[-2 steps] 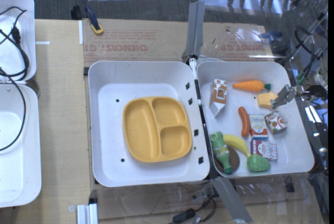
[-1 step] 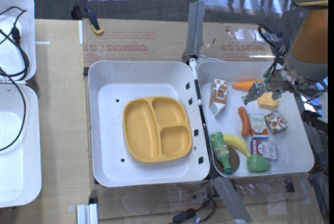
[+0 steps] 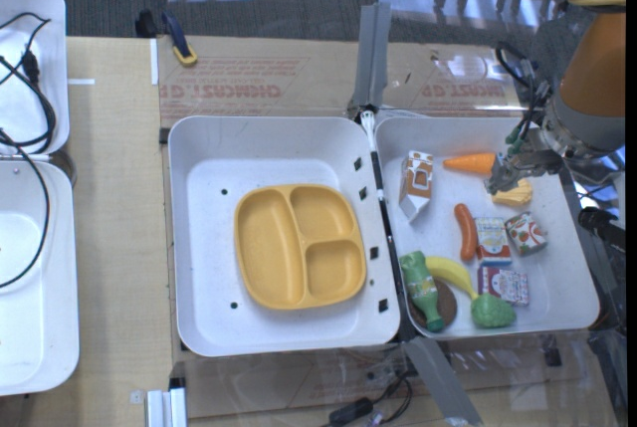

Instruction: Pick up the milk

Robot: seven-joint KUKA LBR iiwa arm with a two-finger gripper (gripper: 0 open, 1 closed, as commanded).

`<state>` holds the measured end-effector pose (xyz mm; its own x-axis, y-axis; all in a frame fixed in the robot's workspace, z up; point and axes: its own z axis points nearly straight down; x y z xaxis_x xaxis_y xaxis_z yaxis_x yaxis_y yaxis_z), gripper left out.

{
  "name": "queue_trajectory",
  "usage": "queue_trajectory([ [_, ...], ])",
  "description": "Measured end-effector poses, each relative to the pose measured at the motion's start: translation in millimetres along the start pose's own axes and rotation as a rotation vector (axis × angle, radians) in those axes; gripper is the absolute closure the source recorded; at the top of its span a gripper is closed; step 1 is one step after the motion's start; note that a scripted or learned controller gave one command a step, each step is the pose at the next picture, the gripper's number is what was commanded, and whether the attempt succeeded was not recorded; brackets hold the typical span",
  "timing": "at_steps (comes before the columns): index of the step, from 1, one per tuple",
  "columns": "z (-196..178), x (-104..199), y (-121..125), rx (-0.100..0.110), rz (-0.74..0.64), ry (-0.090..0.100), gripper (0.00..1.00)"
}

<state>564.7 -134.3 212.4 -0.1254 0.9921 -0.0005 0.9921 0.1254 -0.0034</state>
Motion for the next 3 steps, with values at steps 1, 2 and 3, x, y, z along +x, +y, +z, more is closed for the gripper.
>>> queue_trajectory([
  [1,0.1,0.0,0.0,0.0,0.001,0.0,0.0],
  [2,21.3,76.6,67.5,-0.003,-0.032,0.0,0.0],
  [3,81.2,29.8,42.8,-0.001,0.014,0.0,0.0],
])
